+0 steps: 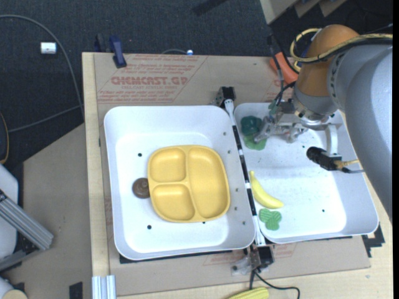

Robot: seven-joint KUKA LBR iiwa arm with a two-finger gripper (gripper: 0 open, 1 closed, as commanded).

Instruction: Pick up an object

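Observation:
My gripper (pixel 265 131) is low in the far left corner of the right bin (pixel 312 207), with the arm coming in from the right. Just left of it lies a dark green object (pixel 250 126), and a lighter green piece (pixel 257 144) lies right below the gripper's tip. Whether the gripper touches either one cannot be made out. Along the right bin's left wall lies a yellow banana (pixel 265 195). A small light green object (pixel 270 218) lies by the banana's near end.
The left bin (pixel 124 136) holds a yellow divided plate (pixel 187 182) in its middle, with a brown round object (pixel 141 187) against the plate's left edge. The wall between the two bins runs just left of the gripper.

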